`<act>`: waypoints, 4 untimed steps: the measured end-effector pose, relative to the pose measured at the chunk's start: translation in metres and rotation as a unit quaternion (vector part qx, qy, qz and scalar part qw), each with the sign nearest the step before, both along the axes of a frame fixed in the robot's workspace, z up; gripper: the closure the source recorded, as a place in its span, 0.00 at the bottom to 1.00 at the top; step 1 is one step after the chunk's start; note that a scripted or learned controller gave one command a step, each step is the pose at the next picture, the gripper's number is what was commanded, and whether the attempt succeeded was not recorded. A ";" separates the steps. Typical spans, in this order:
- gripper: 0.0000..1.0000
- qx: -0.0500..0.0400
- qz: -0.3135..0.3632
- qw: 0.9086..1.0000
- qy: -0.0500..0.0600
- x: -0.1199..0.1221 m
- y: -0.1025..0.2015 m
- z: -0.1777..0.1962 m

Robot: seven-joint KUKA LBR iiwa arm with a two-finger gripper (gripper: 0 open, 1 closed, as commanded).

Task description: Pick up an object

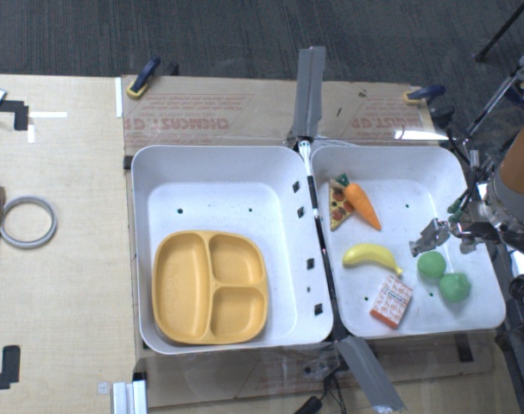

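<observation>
Objects for picking lie in the right bin (417, 166): pizza slice (337, 205) and carrot (363, 205) touching near its left wall, banana (370, 257) below them, small carton (391, 302) lower, two green balls (443, 276) at right. Left bin (214, 166) holds a yellow divided plate (211, 285); a tape roll (26, 222) sits on the surface (54, 317) at far left. Claw (434, 234) hangs just above the upper green ball, nothing visibly between its fingers; open or closed cannot be told.

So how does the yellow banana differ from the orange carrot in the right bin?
The yellow banana is curved and lies nearly crosswise; the orange carrot is straight, tapered and lies diagonally. The carrot touches a pizza-slice toy; the banana lies apart. Both rest flat in the right white bin.
</observation>
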State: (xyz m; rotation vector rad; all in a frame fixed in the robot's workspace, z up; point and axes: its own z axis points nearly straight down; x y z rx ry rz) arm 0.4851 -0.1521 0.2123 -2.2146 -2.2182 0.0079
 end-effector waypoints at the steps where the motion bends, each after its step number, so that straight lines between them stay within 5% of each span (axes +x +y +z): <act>1: 0.00 0.001 0.128 0.992 -0.002 0.024 0.018 -0.124; 2: 1.00 0.001 0.125 0.992 0.000 0.023 0.016 -0.119; 3: 1.00 -0.001 0.074 0.997 -0.002 0.089 0.025 0.009; 4: 0.00 -0.001 0.074 0.997 -0.001 0.089 0.025 0.008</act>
